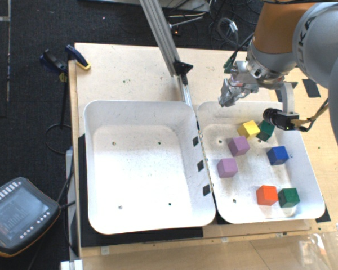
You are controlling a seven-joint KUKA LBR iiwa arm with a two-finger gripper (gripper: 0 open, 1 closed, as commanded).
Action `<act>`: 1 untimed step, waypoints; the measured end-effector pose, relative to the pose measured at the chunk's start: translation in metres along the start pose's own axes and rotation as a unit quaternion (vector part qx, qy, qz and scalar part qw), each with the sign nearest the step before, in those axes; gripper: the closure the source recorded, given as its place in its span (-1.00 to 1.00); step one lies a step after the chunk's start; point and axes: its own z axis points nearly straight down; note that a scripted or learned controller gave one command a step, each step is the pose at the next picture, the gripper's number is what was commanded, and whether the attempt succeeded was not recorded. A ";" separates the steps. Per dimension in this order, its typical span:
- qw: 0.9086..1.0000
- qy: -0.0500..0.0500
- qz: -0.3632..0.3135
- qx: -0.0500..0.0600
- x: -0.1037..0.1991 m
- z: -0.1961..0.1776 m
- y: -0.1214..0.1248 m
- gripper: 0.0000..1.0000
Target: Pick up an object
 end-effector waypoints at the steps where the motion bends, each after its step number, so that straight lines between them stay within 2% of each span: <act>1: 1.000 0.000 -0.001 -0.001 0.057 -0.001 0.004 1.00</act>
